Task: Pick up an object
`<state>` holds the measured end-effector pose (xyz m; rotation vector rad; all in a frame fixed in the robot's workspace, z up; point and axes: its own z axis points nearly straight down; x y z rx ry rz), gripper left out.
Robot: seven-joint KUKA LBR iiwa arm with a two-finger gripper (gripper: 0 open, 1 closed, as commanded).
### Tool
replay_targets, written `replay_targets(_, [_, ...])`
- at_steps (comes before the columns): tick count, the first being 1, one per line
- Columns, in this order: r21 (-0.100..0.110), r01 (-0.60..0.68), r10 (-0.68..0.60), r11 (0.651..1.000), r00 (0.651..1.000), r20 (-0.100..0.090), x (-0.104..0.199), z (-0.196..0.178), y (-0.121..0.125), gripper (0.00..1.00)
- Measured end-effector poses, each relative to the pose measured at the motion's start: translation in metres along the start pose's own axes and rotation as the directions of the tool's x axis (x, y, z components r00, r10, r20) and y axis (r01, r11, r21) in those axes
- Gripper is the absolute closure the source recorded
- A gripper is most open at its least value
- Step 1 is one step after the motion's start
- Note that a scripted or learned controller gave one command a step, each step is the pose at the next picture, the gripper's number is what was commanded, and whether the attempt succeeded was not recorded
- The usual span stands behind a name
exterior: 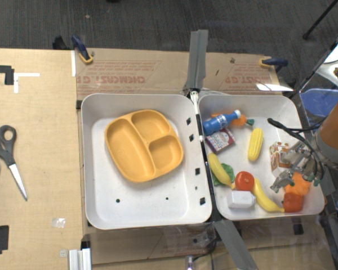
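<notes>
Taking the tomato (244,180) in the right bin (293,103) as marker: nearest the camera, touching its front, lies a white block (241,199); to its right a banana (263,196), then the gripper (288,176) low over orange pieces (296,189); whether it's open or closed I cannot tell. Beyond stands a corn cob (254,144), farther a blue bottle (219,121)

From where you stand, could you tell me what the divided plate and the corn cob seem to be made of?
The divided plate looks like moulded plastic, matte orange-yellow, with smooth rounded compartment ridges. The corn cob seems to be a plastic toy: uniform yellow with a faint sheen, though its texture is too small to confirm.
</notes>
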<state>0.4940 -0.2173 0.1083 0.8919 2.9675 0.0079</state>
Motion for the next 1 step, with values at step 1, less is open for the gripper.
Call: replay_targets(1, [0.002,-0.123,0.123,0.992,0.992,0.000,0.0001,0.0001,-0.0035,0.00])
